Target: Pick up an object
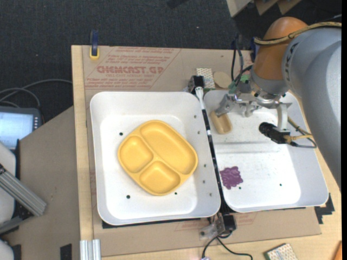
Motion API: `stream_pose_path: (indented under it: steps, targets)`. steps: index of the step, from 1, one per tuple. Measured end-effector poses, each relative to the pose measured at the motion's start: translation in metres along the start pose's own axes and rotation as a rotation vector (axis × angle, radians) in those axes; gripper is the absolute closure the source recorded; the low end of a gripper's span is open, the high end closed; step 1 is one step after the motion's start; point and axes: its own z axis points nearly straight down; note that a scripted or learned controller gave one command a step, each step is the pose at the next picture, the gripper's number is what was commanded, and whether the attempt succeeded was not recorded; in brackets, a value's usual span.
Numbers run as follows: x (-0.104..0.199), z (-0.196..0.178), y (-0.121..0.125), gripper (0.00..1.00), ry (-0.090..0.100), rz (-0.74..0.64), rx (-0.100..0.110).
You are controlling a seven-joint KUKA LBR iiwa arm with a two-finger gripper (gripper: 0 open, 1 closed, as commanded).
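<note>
In the left bin (103, 145) lies a yellow tray (157, 156) with three compartments, filling its middle. The right bin (303, 188) holds a tan, short cylinder-like piece (220, 124) close to its left wall at the back. A small purple lump (231, 176) rests nearer the front left. My gripper (237, 107) hangs over the back of the right bin, just right of and above the tan piece. Nothing can be seen held in it.
The grey arm with its orange band (276, 47) covers the back right corner of the right bin. A pale round disc (221, 79) and a small black-and-white part (198, 83) lie on the cardboard behind the bins. A blue clamp (95, 50) sits at the board's far left corner.
</note>
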Motion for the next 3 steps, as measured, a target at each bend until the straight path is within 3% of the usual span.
stream_pose_path:
  steps: [3]
  targets:
    - [-0.019, 0.001, 0.0, 0.0, 0.002, 0.002, -0.002]
